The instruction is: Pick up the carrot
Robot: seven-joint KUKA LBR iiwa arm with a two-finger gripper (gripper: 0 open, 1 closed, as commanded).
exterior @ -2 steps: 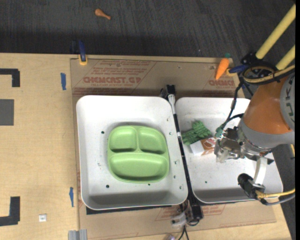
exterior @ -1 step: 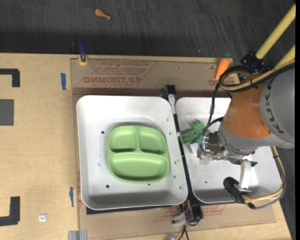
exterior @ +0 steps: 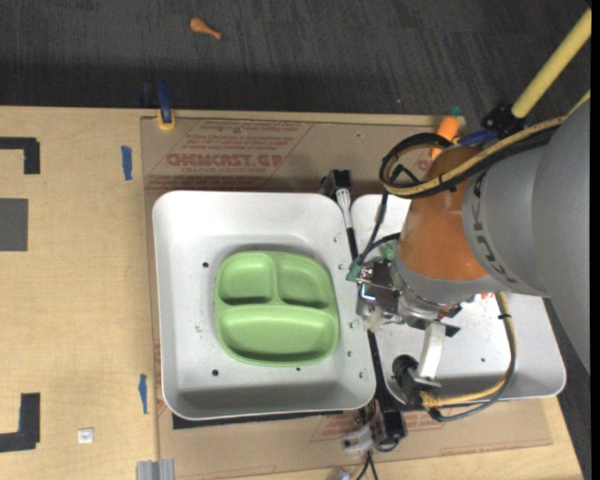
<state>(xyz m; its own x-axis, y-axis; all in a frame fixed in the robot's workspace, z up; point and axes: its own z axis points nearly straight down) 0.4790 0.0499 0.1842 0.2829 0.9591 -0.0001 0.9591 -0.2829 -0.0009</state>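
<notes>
My gripper (exterior: 417, 328) hangs low over the left part of the right bin (exterior: 534, 366), under the grey arm and its orange band (exterior: 436, 244). The arm and wrist cover most of that bin's floor, so whatever lies under them is hidden. A small red-orange speck (exterior: 486, 298) peeks out at the arm's edge; I cannot tell what it is.
The left bin (exterior: 178, 309) holds a green divided plate (exterior: 277, 307) at its middle. Black cables (exterior: 412, 380) loop at the right bin's front edge and along the divider between the bins. A small orange piece (exterior: 204, 28) lies on the dark floor beyond the bench.
</notes>
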